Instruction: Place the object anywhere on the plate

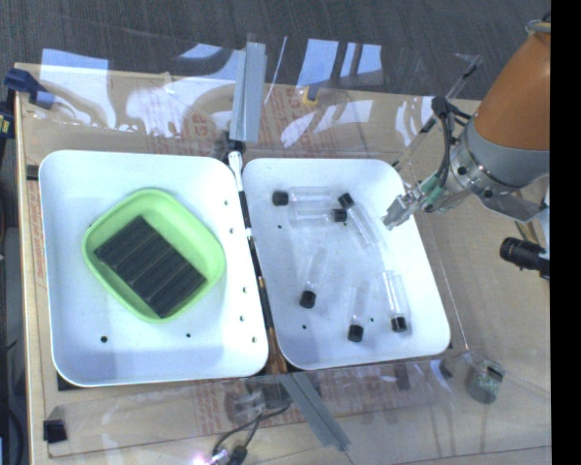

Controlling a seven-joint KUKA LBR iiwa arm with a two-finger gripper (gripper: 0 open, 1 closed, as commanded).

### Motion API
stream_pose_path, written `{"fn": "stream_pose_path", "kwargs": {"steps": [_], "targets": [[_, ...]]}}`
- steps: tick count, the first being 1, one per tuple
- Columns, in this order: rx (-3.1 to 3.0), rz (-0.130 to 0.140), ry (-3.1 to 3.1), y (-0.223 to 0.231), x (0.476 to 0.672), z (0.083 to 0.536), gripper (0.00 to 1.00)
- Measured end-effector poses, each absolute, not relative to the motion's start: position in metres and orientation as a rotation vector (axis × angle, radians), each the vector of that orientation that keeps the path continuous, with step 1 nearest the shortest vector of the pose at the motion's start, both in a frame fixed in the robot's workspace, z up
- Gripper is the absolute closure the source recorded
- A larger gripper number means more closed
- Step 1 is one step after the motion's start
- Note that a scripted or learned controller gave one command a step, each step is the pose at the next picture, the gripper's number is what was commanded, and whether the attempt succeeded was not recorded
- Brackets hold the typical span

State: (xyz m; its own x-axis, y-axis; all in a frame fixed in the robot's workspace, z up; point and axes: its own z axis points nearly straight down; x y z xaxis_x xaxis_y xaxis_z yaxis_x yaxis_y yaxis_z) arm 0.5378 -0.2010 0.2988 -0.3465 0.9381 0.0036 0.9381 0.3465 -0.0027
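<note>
A lime-green plate [105, 229] lies in the left bin [73, 342], and a dark ribbed rectangular slab [150, 264] rests flat on it. Several clear vials with black caps lie scattered in the right bin [276, 250], among them one near the back [305, 202], one just right of it [360, 223] and one at the front right [395, 303]. My gripper [399, 211] hangs over the right bin's right side, a little right of the back vials, with nothing visibly in it.
The grey and orange arm [518, 105] comes in from the upper right with cables trailing off it. A metal bar [248, 90] stands behind the gap between the bins. The bench edge runs along the front.
</note>
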Motion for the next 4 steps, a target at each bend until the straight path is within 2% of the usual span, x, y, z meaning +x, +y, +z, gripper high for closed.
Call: {"fn": "stream_pose_path", "kwargs": {"steps": [1, 2, 3, 4], "targets": [[-1.489, 0.002, -2.761, -0.133, 0.505, 0.257, 1.0], [-1.342, 0.003, -2.835, -0.061, 0.488, 0.25, 1.0], [-0.956, 0.003, -2.987, -0.012, 0.498, 0.219, 1.0], [-0.956, 0.003, -2.987, -0.012, 0.498, 0.22, 0.0]]}}
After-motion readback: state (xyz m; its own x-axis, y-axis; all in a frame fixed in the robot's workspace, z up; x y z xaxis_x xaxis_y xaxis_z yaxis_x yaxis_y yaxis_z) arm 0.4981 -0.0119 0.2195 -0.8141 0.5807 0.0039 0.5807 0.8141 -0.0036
